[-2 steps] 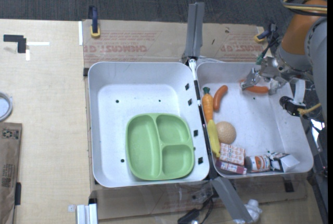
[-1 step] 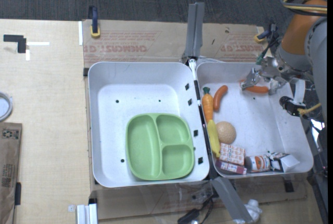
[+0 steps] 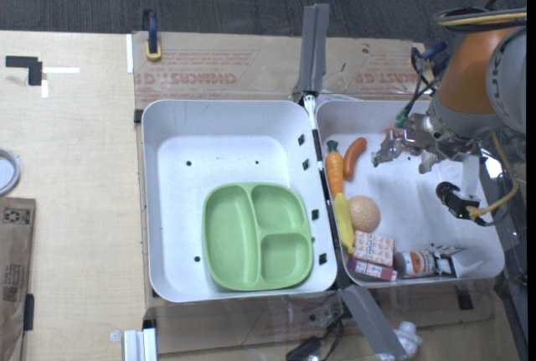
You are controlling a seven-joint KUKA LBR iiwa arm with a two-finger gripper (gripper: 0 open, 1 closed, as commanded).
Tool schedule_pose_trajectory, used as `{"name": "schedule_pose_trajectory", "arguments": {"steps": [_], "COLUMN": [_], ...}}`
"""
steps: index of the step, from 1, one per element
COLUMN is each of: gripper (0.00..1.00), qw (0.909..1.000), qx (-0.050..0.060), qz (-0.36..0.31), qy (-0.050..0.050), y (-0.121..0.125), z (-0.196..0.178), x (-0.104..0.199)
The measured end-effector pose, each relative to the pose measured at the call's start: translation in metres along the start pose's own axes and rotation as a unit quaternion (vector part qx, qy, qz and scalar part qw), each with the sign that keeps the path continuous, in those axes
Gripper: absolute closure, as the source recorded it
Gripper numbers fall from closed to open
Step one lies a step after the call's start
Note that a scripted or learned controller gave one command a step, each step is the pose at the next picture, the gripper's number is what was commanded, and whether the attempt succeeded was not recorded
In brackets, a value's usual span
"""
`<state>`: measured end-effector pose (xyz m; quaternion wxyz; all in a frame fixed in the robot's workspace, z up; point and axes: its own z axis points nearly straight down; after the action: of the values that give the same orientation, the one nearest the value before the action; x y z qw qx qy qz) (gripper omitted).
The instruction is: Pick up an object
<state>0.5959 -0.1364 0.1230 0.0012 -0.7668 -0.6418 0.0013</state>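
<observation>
Gripper (image 3: 408,152) hangs over the right bin (image 3: 419,217), upper area; can't tell jaw state, nothing seen held. Objs along the bin's left side & front: carrot (image 3: 334,168), sausage (image 3: 354,157), banana (image 3: 342,221), egg-like ball (image 3: 363,213), box (image 3: 373,255), bottle (image 3: 423,263). Green tray (image 3: 258,235) in left bin (image 3: 167,183).

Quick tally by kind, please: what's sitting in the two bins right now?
Divided green plate: 1 (left bin)
Toy foods: 4, namely carrot, sausage, banana, tan egg-like ball
Small cartons: 2, namely red patterned box, dark-labelled pack
Total: 7
</observation>
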Motion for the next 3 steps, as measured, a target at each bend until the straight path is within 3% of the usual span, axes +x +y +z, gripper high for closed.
{"name": "schedule_pose_trajectory", "arguments": {"steps": [1,2,3], "gripper": [0.0,1.0,1.0], "qw": [0.9995,0.9996,0.9959], "qx": [0.0,0.001,0.0], "qz": [0.031,0.029,0.09], "qy": [0.0,-0.002,-0.001], "y": [0.054,0.054,0.044], "z": [0.033,0.026,-0.086], "x": [0.054,0.054,0.112]}}
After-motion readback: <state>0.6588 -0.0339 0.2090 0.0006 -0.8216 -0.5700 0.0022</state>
